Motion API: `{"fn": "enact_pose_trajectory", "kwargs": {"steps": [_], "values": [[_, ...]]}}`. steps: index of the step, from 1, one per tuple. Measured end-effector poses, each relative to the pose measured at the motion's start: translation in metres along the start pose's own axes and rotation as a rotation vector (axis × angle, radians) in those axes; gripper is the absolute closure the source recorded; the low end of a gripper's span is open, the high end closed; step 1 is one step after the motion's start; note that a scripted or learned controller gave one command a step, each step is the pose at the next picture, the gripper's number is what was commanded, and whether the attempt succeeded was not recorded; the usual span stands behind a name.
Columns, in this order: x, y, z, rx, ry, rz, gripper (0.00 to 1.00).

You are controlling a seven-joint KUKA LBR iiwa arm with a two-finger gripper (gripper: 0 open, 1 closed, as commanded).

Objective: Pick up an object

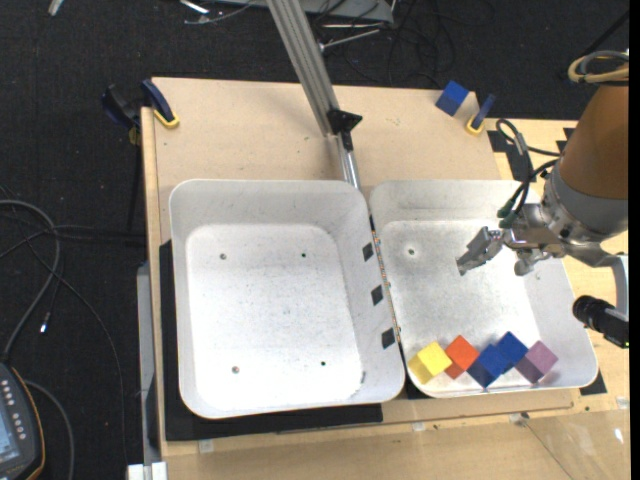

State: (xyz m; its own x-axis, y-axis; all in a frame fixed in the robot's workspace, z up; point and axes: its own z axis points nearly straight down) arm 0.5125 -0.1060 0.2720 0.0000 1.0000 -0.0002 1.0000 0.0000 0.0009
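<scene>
While the fingers [503,250] hover spread (nothing held), four blocks [485,359] lie well below, right bin [400,208].

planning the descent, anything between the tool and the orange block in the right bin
Nothing: in the camera view, only bare white bin floor lies between the tool and the orange block.

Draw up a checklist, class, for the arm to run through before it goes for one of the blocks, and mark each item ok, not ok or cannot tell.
1. Blocks in the right bin: ok; yellow block, orange block, blue block and purple block line its near edge.
2. Gripper above a block: not ok; it is over bare floor.
3. Blocks spaced apart: not ok; they touch.
4. Gripper holding nothing: ok.
</scene>
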Motion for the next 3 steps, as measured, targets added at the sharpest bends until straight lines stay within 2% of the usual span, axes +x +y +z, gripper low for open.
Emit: {"fn": "enact_pose_trajectory", "kwargs": {"steps": [1, 2, 3], "values": [[0.052, 0.001, -0.031, -0.004, 0.001, -0.009, 0.0], [0.021, 0.003, -0.227, -0.009, -0.003, -0.004, 0.0], [-0.018, 0.087, -0.059, 0.007, -0.001, 0.002, 0.0]]}}
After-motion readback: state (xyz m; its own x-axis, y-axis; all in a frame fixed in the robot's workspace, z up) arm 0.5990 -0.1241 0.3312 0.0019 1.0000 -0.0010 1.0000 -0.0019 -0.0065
